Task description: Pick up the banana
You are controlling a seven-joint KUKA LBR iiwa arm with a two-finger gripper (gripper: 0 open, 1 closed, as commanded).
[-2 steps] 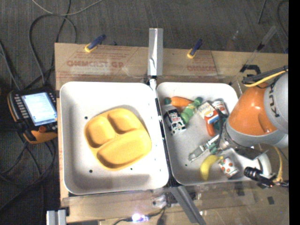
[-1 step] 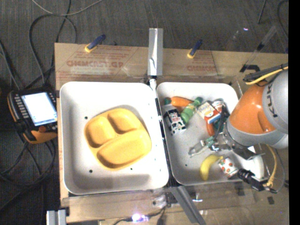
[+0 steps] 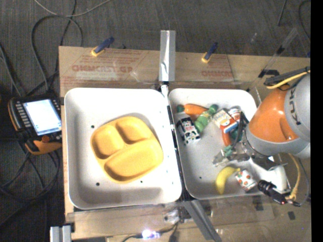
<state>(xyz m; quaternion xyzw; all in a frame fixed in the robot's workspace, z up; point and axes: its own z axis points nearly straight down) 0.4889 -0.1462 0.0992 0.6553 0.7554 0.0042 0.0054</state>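
Observation:
The yellow banana (image 3: 224, 178) lies in the right bin (image 3: 202, 183), near its front wall, curving from lower left up to the right. My gripper (image 3: 229, 154) hangs just above and behind the banana's upper end, under the arm's orange band (image 3: 270, 122). The banana rests on the bin floor, and the wrist hides the gripper's tips.
Behind the gripper the right bin holds a carrot (image 3: 194, 108), a green item (image 3: 204, 119), a black-and-white carton (image 3: 187, 130) and an orange-and-white carton (image 3: 226, 121). A small red-and-white object (image 3: 245, 180) lies right of the banana. The left bin (image 3: 81, 185) holds a yellow divided plate (image 3: 127, 147).

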